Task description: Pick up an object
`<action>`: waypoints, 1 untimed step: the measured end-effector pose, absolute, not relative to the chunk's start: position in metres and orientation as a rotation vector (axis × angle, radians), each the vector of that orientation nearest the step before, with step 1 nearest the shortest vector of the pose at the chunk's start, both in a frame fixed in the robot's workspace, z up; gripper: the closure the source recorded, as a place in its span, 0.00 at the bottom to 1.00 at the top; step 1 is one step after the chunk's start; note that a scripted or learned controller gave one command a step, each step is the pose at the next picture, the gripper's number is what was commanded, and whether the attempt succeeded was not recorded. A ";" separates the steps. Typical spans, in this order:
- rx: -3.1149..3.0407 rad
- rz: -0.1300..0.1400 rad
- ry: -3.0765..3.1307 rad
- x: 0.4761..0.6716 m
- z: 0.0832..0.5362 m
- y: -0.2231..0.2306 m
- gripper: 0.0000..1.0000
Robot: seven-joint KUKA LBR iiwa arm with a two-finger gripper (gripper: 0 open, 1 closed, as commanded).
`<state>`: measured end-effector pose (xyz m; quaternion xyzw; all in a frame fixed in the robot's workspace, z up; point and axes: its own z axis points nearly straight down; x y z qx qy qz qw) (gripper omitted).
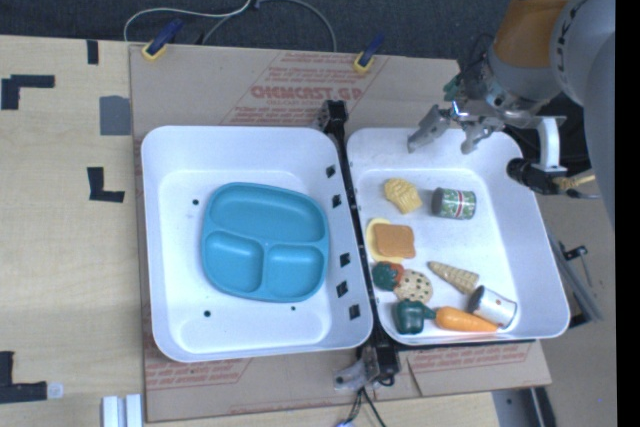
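Here — gripper (446,137): fingers spread open, nothing between them.
Can (454,203): lying in right bin (530,215) — below the fingertips, apart.

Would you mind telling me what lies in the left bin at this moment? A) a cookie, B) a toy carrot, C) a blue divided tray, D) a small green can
C: the blue divided tray lies alone in the left bin, while the small green can, the toy carrot and the cookie all lie in the right bin.
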<state>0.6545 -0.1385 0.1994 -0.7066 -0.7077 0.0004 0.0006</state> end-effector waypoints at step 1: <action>-2.221 0.002 -2.226 0.633 0.080 -0.105 0.00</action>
